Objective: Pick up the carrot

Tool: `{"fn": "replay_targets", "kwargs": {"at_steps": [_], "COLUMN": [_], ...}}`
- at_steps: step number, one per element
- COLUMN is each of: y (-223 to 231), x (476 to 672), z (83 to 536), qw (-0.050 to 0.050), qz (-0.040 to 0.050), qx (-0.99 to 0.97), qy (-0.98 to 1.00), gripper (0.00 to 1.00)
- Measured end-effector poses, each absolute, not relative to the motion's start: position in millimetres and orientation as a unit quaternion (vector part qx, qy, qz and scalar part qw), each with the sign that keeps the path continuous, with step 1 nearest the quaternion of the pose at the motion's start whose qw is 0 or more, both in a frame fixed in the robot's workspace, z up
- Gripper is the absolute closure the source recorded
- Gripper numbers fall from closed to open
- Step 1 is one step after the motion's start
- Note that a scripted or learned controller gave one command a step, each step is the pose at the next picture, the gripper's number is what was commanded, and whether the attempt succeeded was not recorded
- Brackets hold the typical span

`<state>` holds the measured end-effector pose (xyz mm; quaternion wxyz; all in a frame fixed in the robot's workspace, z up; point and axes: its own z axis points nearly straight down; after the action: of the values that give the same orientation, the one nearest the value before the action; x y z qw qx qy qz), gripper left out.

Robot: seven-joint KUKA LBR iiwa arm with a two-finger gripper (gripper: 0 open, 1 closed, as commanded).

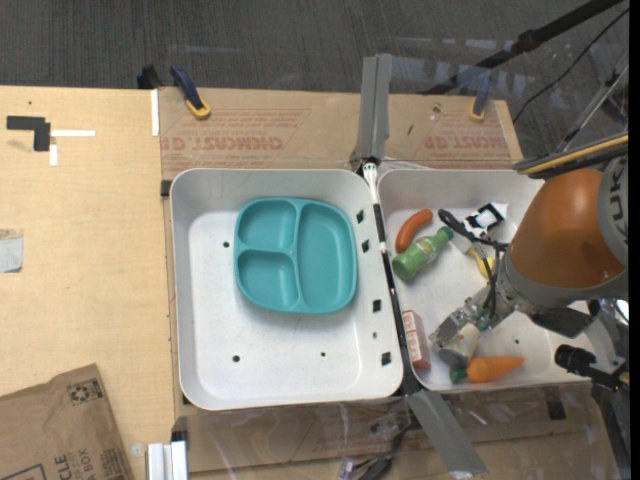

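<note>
Fingers of the gripper (458, 336) hang low in the right bin (520, 183), but they blur into clutter and I cannot tell whether they are parted or closed; nothing is visibly held between them.

Just below and right of the gripper, the carrot (488, 369) lies flat near the lower edge of that bin, in the lower right of the frame, orange body pointing right and green stub to the left. It looks like a light, stiff, smooth toy that may roll or slip, so I judge a pinch across the thick middle, square to its length, to be safest.

Room is tight: the bin's lower wall runs just beside the carrot, and a small red-and-white packet (410, 334) sits to the left against the divider. Higher up lie a green bottle (422, 253) and a red-orange piece (412, 228), well apart from the carrot. Bare floor lies to the carrot's right. A teal divided plate (296, 256) rests in the left bin (190, 298).
</note>
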<state>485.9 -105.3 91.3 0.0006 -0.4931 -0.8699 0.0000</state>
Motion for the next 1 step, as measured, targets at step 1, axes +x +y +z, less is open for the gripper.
{"fn": "replay_targets", "kwargs": {"at_steps": [1], "y": [-105.7], "x": [486.3], "z": [100.2], "qw": [0.000], "qz": [-0.0003], "qx": [-0.495], "qy": [-0.869], "gripper": [1.00]}}
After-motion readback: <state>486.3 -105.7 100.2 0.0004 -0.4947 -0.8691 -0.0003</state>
